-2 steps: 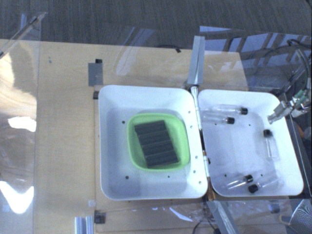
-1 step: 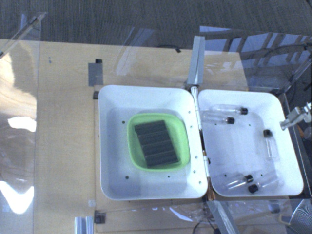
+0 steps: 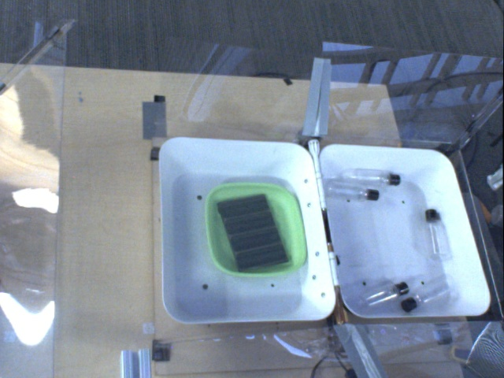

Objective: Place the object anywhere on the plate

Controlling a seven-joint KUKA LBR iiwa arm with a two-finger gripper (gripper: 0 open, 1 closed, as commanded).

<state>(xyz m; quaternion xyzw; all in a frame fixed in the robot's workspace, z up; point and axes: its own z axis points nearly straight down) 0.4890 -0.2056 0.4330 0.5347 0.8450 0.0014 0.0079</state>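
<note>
Left bin [image 3: 177, 235]: holds a green plate [image 3: 293, 223] with a dark ribbed block [image 3: 252, 233] lying on it.
Right bin [image 3: 453, 211]: five clear vials with black caps [image 3: 370, 194], scattered far, right and near.
Worktop [image 3: 94, 211]: wooden, bears both bins.

A lime-green plate [image 3: 294, 220] carries a dark grey ribbed block [image 3: 251, 232]. Both bins [image 3: 181, 290] are white; the clear vials [image 3: 435, 235] have black caps; the counter [image 3: 94, 211] is pale wood.
</note>
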